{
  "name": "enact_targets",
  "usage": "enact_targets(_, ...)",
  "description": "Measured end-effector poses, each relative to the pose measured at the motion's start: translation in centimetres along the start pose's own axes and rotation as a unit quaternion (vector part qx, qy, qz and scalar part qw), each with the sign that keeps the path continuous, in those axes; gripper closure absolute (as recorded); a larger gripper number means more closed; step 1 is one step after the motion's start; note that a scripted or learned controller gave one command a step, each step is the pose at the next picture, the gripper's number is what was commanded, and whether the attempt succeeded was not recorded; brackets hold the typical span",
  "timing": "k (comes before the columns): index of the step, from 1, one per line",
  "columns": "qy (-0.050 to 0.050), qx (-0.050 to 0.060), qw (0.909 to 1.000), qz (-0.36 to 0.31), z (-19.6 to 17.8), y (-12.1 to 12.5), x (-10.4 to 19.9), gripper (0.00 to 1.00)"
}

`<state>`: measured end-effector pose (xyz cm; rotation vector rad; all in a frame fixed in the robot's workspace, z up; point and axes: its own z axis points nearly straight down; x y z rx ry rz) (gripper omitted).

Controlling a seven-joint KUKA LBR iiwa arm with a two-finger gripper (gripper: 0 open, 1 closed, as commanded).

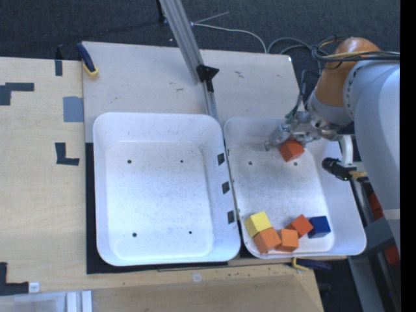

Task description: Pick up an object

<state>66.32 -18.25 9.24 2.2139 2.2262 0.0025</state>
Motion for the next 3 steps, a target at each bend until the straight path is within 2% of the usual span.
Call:
enact_targets(1, -0.001, 0.003, 1.0, 0.001, -0.9, -0.2, -0.2, 1.0)
enact_targets(2, 0.002, -0.001, 1.0, -0.002, -10.4, -2.0, 11.2, 1.0)
enact_targets(3, 0.002, 0.004, 1.0, -0.001, -9.9, -7.2, 20.5, 1.0)
